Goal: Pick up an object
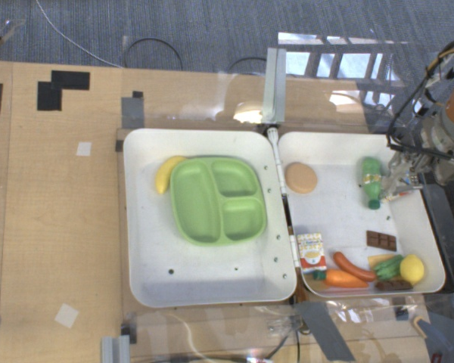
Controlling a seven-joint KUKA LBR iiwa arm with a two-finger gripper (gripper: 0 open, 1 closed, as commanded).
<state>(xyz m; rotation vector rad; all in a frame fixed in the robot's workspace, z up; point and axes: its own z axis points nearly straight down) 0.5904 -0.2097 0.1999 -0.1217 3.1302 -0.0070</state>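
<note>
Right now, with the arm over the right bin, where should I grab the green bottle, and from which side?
Grip the green bottle across its middle, coming straight down. It lies flat, long axis running near to far, with bare bin floor on its left; the gripper sits just to its right, so closing across the narrow width looks safest.

You saw the arm cut off by the right edge, and the gripper was too blurred to read against the right bin's rim. The banana lay half hidden under the green plate — only its curved end showed. The dark pieces near the lemon were too small to identify.
</note>
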